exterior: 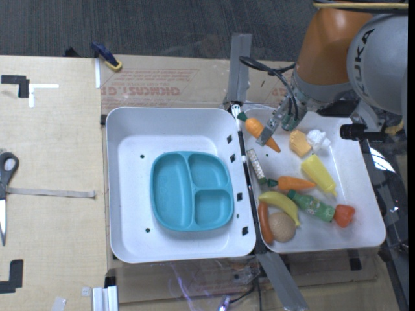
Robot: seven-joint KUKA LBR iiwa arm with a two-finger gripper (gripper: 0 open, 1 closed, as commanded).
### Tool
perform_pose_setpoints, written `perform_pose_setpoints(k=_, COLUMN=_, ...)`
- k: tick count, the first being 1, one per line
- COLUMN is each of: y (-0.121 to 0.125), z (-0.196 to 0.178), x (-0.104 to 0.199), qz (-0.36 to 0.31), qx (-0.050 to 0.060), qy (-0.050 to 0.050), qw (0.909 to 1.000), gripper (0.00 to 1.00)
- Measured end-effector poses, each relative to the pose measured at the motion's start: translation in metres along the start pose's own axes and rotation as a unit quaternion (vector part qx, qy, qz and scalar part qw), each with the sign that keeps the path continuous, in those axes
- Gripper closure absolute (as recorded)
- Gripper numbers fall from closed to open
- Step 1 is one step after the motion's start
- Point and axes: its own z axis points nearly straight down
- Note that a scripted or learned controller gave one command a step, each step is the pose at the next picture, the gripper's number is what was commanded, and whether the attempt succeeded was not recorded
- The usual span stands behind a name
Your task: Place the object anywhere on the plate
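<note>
Bench top is pale wood with dark carpet behind it, two white bins side by side, brown cardboard under their far edge.

Task object looks like the small carrot (262, 132): orange, green top, lying slanted in the right bin's (363, 238) far-left corner, close to the divider wall. Gripper (280, 118) sits right over its upper end. Fingers seem to touch or straddle the carrot, but the tips are too small and dark to read, so I can't tell how wide the claw stands or whether it actually has the carrot.

Plate (192, 190) is the teal three-compartment one, centered in the left bin (123, 141), nothing on it. Carrot is well apart from it, across the divider.

Rest of the right bin:
- yellow cheese wedge (300, 143) just right of the gripper, small white crumpled thing (316, 137) beside it
- yellow squeeze bottle (319, 174) below that, tilted
- second, larger carrot (293, 183) mid-bin, lying roughly level
- banana (281, 206) under it, touching a brown potato (281, 227)
- red sausage (263, 223) along the left wall near the potato
- green bottle (313, 207) lying flat, red tomato-like piece (344, 215) at its right end
- small grey ribbed piece (256, 164) against the divider

Arm (353, 50) comes in from upper right, orange band over grey housing, cables trailing toward the wrist.

Off to the left on the bench: scissors (6, 180), black tape marks, blue-and-yellow clip (107, 55) near the far edge.
</note>
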Motion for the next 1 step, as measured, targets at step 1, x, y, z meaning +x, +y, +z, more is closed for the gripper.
perform_pose_setpoints(k=1, y=0.0000, z=-0.0001, x=-0.0001, qz=0.000, qx=0.000, qy=0.000, qw=1.0000, gripper=0.00)
